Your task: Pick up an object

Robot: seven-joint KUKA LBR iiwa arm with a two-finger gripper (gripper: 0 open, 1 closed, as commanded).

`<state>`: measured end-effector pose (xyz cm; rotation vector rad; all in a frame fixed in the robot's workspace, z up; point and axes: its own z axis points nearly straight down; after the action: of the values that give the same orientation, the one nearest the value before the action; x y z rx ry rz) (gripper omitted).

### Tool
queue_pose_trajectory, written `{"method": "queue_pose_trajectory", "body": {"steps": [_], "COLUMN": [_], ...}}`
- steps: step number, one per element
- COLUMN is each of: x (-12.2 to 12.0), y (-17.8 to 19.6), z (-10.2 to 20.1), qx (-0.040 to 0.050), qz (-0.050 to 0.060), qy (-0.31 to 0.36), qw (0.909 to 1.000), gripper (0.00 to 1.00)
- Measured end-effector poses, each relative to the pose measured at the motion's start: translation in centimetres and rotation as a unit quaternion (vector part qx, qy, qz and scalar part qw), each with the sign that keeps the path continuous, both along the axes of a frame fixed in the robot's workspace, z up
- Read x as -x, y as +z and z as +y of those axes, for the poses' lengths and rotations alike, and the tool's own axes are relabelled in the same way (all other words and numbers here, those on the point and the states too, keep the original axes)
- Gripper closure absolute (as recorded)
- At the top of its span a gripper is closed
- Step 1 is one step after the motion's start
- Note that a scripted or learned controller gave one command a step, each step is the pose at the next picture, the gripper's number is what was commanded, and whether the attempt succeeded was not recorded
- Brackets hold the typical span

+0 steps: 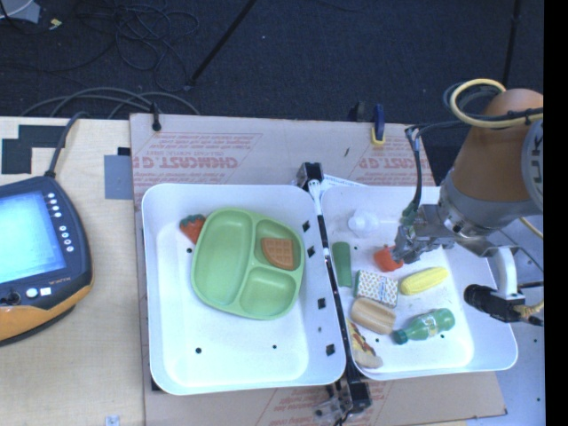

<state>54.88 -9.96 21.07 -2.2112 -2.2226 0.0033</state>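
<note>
I've got the gripper (410,245) low in the right bin (497,349), near its far edge; can't tell its state. Red-orange toy (387,259) sits right under/just bin-centre side of the tip, touching or nearly. Yellow corn (423,280) lies near it, long axis across the bin

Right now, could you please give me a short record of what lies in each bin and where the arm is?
left bin: green three-compartment plastic tray with a brown waffle-like piece in its upper right compartment; orange-red toy strawberry beside the tray's left edge
right bin: yellow toy corn cob, green plastic bottle, tan toy hot dog bun, small red-orange object, green stick-shaped piece, patterned square packet
gripper: low over the right bin, next to the small red-orange object
grasp: cannot tell
</note>
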Motion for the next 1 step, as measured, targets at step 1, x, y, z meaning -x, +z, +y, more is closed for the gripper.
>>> {"method": "queue_pose_trajectory", "body": {"steps": [1], "x": [-3.83], "y": [-12.77], "z": [-4.40], "qx": [0.0027], "qz": [-0.004], "qy": [-0.003], "qw": [1.0000], "gripper": [1.00]}}
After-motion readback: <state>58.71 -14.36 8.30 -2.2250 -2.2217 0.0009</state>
